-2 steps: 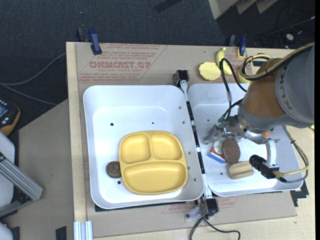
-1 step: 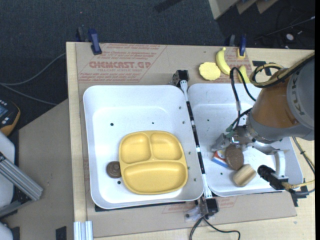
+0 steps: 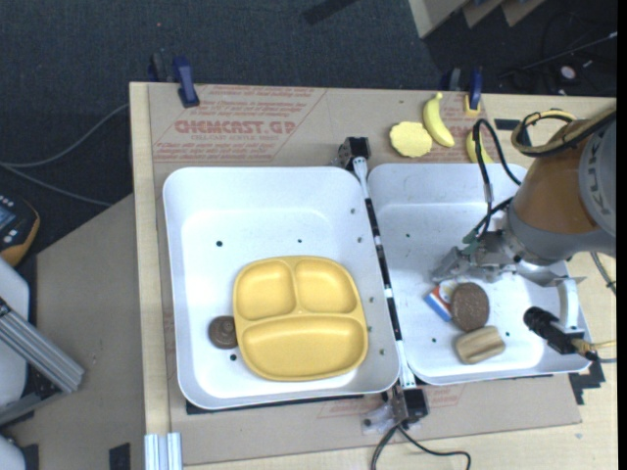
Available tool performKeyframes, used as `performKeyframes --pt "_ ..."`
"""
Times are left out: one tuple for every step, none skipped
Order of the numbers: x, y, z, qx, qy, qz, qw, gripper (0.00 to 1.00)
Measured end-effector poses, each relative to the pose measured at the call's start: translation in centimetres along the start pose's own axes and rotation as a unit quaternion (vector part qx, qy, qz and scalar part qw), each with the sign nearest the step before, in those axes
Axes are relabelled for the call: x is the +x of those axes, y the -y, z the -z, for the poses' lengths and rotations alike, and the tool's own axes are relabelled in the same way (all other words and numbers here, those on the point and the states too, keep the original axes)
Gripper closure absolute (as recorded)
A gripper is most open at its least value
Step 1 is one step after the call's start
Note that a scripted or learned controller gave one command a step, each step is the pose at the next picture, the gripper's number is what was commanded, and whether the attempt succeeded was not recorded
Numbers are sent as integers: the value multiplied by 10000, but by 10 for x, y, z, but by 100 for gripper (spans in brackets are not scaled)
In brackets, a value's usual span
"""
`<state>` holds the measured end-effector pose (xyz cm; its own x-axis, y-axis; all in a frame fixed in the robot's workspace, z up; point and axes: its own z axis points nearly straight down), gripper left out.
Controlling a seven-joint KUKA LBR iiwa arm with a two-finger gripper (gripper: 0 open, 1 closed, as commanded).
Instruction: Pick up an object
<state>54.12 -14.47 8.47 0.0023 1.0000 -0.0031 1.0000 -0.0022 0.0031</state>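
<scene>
The gripper (image 3: 470, 262) of a grey and orange robot arm (image 3: 554, 199) hangs low over the middle of the right bin (image 3: 421, 213), a shallow white tray, with the arm reaching in from the right side of the view. The gripper's metal parts are small and seen from above, so it cannot be told whether it is open or closed, and nothing can be seen held in it. Just below the gripper in the view, closest of all to it, lies a brown disc (image 3: 469, 304), flat on the bin floor. Touching the disc's left side is a small red-and-blue item (image 3: 438, 305), too small to identify. A little farther from the gripper, just past the disc toward the bin's near edge, lies a tan block (image 3: 478, 345), short and wood-coloured, on its side. To the left of the gripper, across the divider between the trays, is the left bin (image 3: 245, 213). It holds a yellow divided plate (image 3: 299, 316) with three compartments, and a small brown round piece (image 3: 223, 332) sits against the plate's left edge. Beyond the gripper, outside the bins on the bench (image 3: 245, 125), lie a yellow banana (image 3: 438, 120) and a yellow lump (image 3: 411, 139) side by side, with a blue clamp (image 3: 474, 88) just to the banana's right on the bench's far edge.
</scene>
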Motion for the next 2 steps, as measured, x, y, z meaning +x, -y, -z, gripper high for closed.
performKeyframes --pt "-9 65 -1 49 -22 -8 10000 0" --pt "-8 62 10 9 -14 7 10000 100"
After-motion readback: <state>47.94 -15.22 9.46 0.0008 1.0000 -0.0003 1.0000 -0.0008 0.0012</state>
